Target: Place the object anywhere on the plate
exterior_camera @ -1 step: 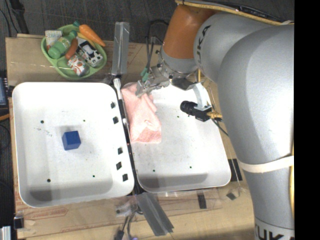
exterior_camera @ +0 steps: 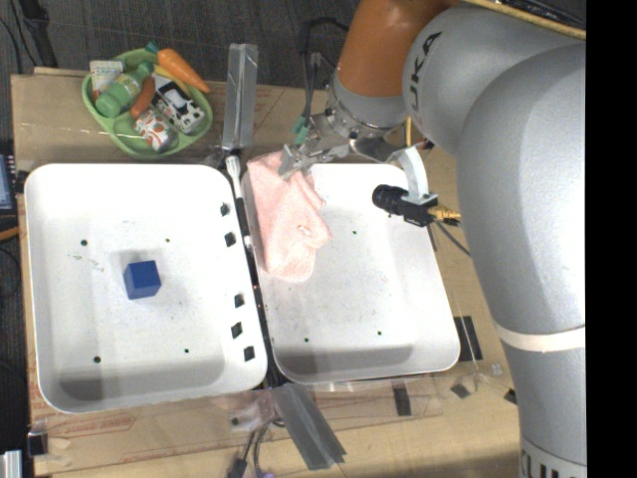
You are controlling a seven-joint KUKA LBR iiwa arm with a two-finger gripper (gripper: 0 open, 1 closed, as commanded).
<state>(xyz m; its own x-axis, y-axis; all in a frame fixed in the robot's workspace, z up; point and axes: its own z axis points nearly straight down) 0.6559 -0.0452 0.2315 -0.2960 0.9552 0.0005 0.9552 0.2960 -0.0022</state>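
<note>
Bins sit nearest me: the left bin holds a blue cube, the right bin a pink cloth. My gripper pinches the cloth's top edge. I see no plate; limp fabric could slip free. Beyond, a green bowl rests on the cardboard bench.

tan wooden table under everything, kinda scuffed; dark grey carpet-looking floor along the top, black cables trailing over it; green bowl of toy food parked at the table's back left corner; light pretty even, soft shadows
</note>
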